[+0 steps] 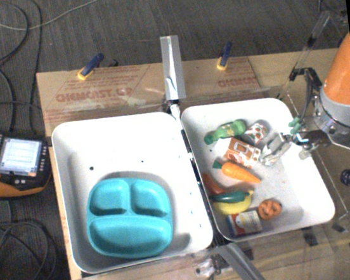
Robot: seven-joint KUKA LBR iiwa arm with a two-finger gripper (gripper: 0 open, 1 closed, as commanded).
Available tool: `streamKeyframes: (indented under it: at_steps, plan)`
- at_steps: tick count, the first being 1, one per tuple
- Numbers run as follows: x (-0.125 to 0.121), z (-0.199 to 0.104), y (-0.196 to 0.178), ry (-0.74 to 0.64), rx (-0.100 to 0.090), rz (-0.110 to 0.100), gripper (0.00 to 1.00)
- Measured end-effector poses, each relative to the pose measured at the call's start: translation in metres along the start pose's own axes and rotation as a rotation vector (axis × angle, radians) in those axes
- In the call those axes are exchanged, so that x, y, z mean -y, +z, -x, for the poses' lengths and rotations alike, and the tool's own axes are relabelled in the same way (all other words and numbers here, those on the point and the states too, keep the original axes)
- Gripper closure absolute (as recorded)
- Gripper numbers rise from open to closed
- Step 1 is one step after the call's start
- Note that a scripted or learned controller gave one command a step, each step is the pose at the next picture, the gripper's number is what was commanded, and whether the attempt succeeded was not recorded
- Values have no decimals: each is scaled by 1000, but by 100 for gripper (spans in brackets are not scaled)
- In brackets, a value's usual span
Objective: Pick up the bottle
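The bottle (225,131) is small and green, lying on its side near the back of the right bin (312,208). My gripper (276,148) hangs low over the bin's right-middle part, to the right of and a little nearer than the bottle, about a hand's width from it. Its tip sits beside an orange-and-white carton (241,152) and a red-and-white can (259,131). I see nothing of the bottle between its tips. The grey wrist and orange band (342,91) reach in from the right.
The right bin also holds a carrot (239,172), a banana (233,205), a labelled tin (244,223) and a small orange toy (269,207). The left bin (67,144) holds a teal divided plate (131,216). A teach pendant (15,163) lies left of the bench.
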State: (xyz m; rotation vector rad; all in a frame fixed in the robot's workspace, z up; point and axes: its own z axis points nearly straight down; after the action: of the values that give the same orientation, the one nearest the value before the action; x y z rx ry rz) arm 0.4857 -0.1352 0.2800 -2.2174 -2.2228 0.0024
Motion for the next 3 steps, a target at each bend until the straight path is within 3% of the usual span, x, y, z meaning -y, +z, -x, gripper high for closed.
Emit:
streamKeyframes:
  at_steps: [1,2,3]
  plan:
    - [-2,3,24,69,-1,-1,0]
    - [-78,-73,97,-20,0,-2,0]
    - [-78,-73,89,-21,-1,-4,100]
